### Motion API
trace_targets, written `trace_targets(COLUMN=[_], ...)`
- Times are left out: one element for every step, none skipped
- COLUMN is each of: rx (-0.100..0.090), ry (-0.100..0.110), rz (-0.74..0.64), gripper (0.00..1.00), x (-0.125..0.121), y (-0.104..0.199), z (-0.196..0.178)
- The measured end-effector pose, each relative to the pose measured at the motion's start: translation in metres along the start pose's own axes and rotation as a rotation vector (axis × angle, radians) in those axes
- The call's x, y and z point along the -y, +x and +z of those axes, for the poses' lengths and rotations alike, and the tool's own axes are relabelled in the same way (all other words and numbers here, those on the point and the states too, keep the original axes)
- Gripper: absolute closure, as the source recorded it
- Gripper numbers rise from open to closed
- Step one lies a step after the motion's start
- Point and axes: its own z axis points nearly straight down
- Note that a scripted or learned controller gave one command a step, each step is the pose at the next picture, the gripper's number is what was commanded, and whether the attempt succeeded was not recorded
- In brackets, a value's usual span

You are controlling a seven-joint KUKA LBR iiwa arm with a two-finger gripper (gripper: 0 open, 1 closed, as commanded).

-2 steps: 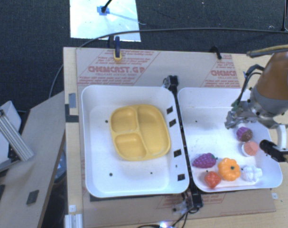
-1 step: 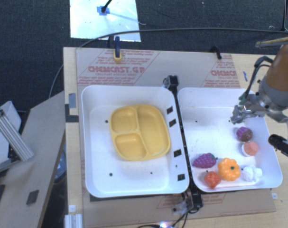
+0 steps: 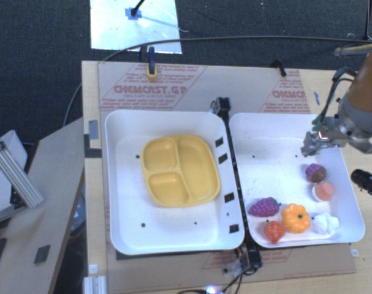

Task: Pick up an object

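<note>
Dark carpet surrounds the bench [image 3: 192,84], whose top is covered by a brown printed sheet, and a pale square panel [image 3: 135,16] lies on the floor beyond it. Two shallow white bins sit side by side on that sheet, and I take the black clips along their shared edge as my landmark.

Left of the clips, the left bin [image 3: 121,164] holds a yellow divided plate [image 3: 178,169] lying flat near its middle, its three compartments facing up.

Right of the clips, the right bin [image 3: 277,133] carries a cluster of toy foods along its near and far-right sides. Closest to the clips lie a purple bunch of grapes [image 3: 264,207] and, just below it, a red strawberry [image 3: 274,231]. An orange pumpkin [image 3: 296,218] touches the strawberry's right side, and a white crumpled piece [image 3: 324,223] sits just beside the pumpkin. Above that, a pink round piece [image 3: 324,192] rests near the bin's right wall, with a dark purple fruit [image 3: 315,173] just above it.

Farthest from the clips, the grey arm reaches over the bin's right wall. Its gripper [image 3: 313,144] hangs just above the dark purple fruit, apart from it, with nothing visible between its fingers. Whether those fingers are spread or closed I cannot tell from this angle.
</note>
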Motion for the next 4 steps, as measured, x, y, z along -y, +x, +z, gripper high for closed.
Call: trace_targets(rx=[-0.003, -0.003, -0.003, -0.003], ry=[0.002, 0.005, 0.005, 0.004], rz=[-0.005, -0.005, -0.005, -0.005], gripper=[1.00, 1.00, 1.00, 1.00], x=[0.000, 0.010, 0.028, 0.037], y=[0.058, 0.117, 0.164, 0.207], z=[0.005, 0.011, 0.011, 0.005])
